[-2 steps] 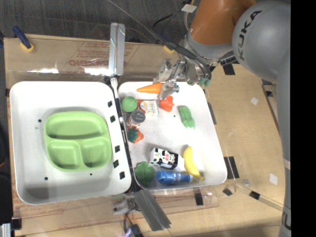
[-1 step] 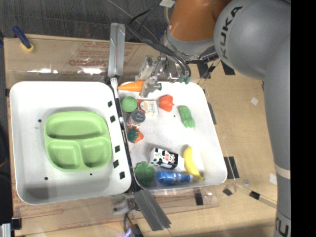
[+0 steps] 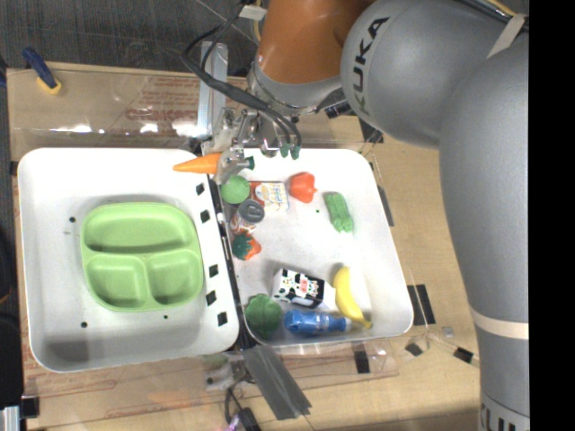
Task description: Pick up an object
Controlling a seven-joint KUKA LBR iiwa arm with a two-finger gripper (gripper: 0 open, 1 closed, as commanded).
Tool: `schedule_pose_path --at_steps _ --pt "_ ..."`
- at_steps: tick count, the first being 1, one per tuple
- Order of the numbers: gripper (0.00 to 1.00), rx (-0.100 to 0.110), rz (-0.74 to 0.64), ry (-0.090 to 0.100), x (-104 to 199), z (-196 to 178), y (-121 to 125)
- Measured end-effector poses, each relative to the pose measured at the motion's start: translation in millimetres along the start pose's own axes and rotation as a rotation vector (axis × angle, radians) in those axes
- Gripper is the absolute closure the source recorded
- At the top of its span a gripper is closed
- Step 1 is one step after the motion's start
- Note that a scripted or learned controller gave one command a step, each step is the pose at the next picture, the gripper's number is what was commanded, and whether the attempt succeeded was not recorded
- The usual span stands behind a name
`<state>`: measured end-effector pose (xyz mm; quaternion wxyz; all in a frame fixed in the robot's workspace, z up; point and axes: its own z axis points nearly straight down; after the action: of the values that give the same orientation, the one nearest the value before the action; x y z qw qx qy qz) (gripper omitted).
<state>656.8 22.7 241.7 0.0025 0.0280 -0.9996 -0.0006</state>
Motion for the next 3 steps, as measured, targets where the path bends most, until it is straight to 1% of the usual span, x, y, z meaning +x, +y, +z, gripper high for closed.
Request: schedule_pose_path --at_steps 3 --pt "1.0 0.003 -0.013 0.004 -3.4 -23.4 2.2"
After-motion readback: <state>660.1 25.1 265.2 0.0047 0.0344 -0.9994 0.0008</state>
